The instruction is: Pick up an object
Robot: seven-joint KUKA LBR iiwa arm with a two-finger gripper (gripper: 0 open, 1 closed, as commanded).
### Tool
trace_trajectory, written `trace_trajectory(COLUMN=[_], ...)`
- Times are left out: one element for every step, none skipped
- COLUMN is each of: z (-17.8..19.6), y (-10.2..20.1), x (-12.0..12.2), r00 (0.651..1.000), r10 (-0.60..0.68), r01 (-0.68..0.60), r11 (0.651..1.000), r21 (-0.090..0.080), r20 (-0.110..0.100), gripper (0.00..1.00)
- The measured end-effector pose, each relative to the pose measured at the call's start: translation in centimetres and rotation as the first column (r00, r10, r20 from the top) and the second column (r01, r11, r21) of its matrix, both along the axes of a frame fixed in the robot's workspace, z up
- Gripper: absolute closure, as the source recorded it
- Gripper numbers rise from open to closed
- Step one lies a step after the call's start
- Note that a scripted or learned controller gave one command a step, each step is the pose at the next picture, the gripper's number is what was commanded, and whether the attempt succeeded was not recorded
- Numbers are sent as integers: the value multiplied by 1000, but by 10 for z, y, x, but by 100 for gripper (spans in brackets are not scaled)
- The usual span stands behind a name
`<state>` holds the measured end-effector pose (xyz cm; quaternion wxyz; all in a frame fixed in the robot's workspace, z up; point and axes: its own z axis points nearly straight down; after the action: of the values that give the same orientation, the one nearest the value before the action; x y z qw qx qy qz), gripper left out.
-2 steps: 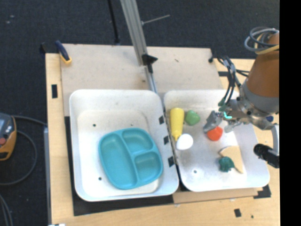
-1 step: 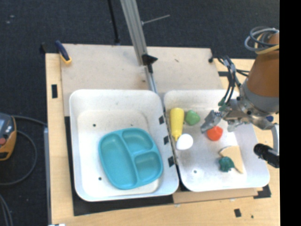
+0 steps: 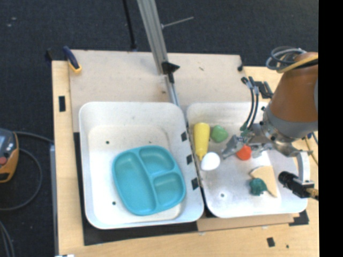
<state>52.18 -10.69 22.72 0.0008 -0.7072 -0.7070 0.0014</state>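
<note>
My gripper (image 3: 239,145) hangs low over the middle of the right bin (image 3: 236,205), under the arm's orange band. An orange ball (image 3: 244,153) lies right at its tip, partly covered by it. To the left of the gripper are a small green ball (image 3: 218,133), a yellow cylinder (image 3: 201,138) and a white ball (image 3: 210,161). Toward the front right of the gripper lie a tan wedge (image 3: 268,176) and a dark green toy (image 3: 258,186) touching it.
The left bin (image 3: 96,122) holds a teal divided plate (image 3: 148,179). A grey metal post (image 3: 154,31) rises behind the bins. Cables and a black part (image 3: 292,182) of the arm hang over the right bin's right side.
</note>
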Motion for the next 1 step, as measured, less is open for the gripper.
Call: trace_trajectory(z=[-46], y=[4], x=[-6], r00=[1000], r10=[0], r01=[0], r11=[1000], r21=[1], r20=[0], gripper=[0])
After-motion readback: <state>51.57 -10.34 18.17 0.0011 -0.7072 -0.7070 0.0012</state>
